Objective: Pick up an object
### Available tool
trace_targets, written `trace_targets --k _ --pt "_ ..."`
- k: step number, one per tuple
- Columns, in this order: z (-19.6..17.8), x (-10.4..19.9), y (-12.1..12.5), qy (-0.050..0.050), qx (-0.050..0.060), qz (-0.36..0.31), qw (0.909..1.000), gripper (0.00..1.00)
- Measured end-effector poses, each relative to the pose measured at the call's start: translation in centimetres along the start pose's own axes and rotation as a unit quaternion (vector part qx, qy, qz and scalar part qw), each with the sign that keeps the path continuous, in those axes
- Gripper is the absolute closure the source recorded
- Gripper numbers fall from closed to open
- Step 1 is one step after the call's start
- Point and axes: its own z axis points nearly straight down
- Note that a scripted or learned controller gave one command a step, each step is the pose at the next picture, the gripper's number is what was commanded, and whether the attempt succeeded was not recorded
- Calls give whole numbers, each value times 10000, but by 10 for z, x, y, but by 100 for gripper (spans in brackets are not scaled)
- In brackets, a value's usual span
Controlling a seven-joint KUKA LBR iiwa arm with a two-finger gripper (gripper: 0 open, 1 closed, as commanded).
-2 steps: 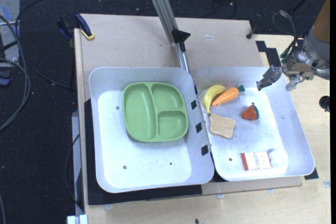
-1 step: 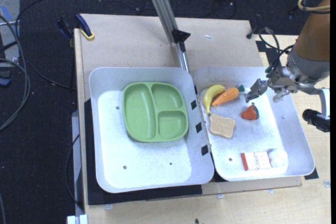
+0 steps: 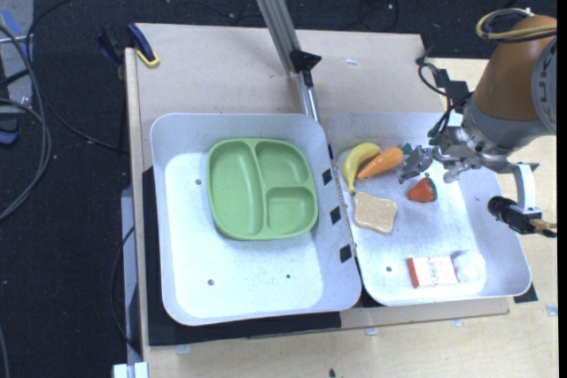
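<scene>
**Crowded grasp in the right bin**

Wooden bench point(image 3: 372, 53) carries both white bins. Gripper point(image 3: 416, 165) fingers are spread, grasping nothing, low over the right bin point(image 3: 496, 257) between carrot point(image 3: 382, 162) and strawberry point(image 3: 423, 190). Banana point(image 3: 357, 162) and toast point(image 3: 375, 212) lie near; closing could nudge a neighbour or pinch two. A red-and-white carton point(image 3: 431, 271) bears no legible writing.

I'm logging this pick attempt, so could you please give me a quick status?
Two-finger gripper low over right white bin, nothing seen held. Red strawberry toy just below it. Orange carrot toy close beside.
</scene>
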Motion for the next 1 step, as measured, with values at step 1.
trace_targets --k 1 --pt "56 4 -11 4 13 13 10000 0"
